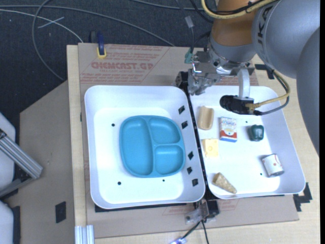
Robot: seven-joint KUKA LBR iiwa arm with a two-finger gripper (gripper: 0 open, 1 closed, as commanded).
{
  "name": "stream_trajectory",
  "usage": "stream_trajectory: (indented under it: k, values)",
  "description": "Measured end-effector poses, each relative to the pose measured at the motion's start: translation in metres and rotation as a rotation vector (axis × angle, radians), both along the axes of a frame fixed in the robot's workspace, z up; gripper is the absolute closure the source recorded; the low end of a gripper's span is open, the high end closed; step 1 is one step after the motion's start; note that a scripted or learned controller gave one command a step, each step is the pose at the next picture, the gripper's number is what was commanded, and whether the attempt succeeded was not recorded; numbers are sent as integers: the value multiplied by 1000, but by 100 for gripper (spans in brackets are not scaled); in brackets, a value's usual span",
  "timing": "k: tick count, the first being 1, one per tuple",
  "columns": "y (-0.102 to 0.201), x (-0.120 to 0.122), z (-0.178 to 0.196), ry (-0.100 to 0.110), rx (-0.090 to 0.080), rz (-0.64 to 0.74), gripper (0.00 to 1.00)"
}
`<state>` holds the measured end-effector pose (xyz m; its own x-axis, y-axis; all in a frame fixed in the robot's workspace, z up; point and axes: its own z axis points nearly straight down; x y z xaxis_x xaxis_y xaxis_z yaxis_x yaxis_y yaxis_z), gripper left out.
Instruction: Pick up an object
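- Right now my gripper (199, 84) hangs over the far-left corner of the right bin (284, 151), close to the divide between the two bins; whether it is open or closed I cannot tell, since the wrist hardware above hides its lower end.
- Nothing shows in my grasp, so I judge the pick not yet made.
- My nearest candidate is the tan bread-like piece (205, 118), lying in the right bin just toward the camera from my gripper, near the bin's left wall. Its long axis runs roughly from the far side toward the near side, so a grasp across its short width looks the natural one.
- Further along the same line lie a yellow cheese-like square (210, 148) and a tan wedge (224, 183) near the bin's near rim.
- To the right of the bread piece stands a small red and white carton (228, 128), then a dark green object (256, 132), and a small can (272, 165) well toward the right rim.
- Well apart from all these, the left bin (99, 136) bears a blue divided plate (151, 145).
- A black attachment (236, 103) with its cable overhangs the far part of the right bin, and what it is I cannot make out; the arm's bulk cuts off the bin's far-right corner.
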<state>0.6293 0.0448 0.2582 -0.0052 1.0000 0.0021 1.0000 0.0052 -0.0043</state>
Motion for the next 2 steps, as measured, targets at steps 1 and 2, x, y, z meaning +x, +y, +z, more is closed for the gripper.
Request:
stream_trajectory:
  k: [1, 2]
  values:
    - [43, -5, -14, 0, -1, -2, 100]
    - [41, -5, -13, -2, -1, -5, 0]
